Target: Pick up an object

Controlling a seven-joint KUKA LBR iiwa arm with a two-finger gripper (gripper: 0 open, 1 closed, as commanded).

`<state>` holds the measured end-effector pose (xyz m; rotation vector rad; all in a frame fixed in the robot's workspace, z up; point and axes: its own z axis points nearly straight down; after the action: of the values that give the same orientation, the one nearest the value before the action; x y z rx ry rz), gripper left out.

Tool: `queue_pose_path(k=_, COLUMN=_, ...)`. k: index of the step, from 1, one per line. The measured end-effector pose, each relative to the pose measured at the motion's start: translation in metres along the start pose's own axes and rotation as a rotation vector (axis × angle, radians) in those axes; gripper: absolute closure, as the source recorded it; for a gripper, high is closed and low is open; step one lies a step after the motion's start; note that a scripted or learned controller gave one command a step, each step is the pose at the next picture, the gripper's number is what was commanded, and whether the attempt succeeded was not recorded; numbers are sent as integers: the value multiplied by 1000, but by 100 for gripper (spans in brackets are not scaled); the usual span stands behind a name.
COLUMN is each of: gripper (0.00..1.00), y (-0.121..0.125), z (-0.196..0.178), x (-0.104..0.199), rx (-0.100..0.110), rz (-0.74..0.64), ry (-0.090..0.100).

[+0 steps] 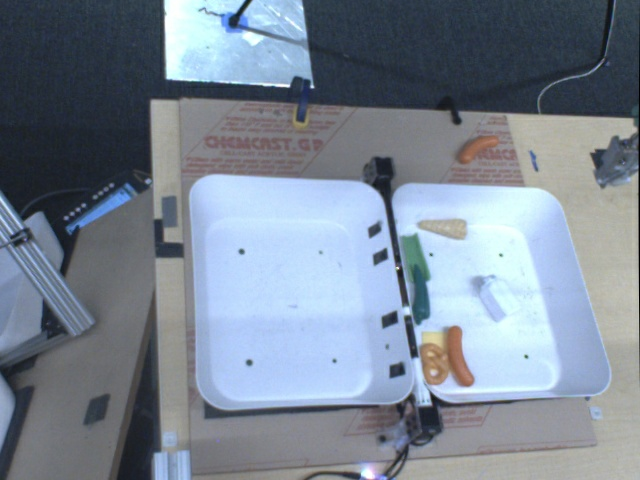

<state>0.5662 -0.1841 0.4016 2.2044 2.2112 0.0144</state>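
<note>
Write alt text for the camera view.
Two shallow white plastic bins sit side by side on a bench; the right bin holds an orange toy sausage, yellow pretzel, green strip, tan cone and small white block. Another orange sausage lies outside.

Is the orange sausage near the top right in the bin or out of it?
Out. The orange sausage lies on the brown board beyond the right bin rim.

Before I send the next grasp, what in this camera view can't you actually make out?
- Gripper: cut off by the right edge; finger state unreadable.
- Small white object in the right bin: white on white, blurred; shape unclear.
- Yellow piece beside the orange sausage: too small to identify.
- Green items along the bin's left wall: one or two pieces, unclear.
</note>
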Motion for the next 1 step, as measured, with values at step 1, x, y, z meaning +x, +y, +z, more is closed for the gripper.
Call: queue_pose_path(k=1, gripper=100, y=-64, z=-146, x=3, rx=0, rz=-1, ry=1)
